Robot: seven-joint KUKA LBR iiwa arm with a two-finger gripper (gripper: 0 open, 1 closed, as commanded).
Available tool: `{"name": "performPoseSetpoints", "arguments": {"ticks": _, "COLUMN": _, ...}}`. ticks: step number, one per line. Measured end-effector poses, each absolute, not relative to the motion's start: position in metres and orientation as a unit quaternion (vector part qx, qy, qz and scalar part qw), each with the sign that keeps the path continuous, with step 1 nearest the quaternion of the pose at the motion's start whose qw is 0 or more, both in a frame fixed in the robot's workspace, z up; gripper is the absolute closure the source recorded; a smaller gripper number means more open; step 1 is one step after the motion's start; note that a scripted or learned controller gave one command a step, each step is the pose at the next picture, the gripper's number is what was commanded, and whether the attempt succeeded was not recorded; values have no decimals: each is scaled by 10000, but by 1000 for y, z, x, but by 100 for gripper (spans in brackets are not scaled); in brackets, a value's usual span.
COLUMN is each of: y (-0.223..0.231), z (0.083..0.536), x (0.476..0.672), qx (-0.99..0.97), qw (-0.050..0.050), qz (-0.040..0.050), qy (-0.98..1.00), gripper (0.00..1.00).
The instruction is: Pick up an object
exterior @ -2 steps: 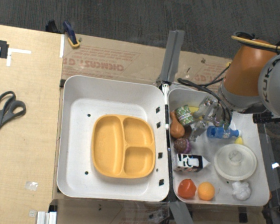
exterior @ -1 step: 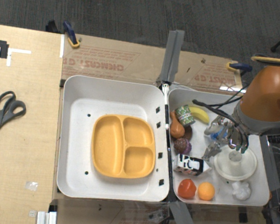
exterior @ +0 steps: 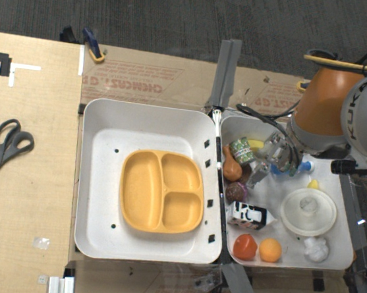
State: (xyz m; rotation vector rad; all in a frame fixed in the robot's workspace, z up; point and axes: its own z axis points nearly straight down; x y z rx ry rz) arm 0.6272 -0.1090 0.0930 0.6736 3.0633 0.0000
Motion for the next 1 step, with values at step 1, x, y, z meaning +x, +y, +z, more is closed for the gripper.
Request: {"name": "performPoseSetpoints", "arguments": {"ticks": 1, "y": -222, "z": 244, "x": 621, "qx": 1825, "qw": 29, "qz": -6, "qy": 9832, "gripper": 0}}
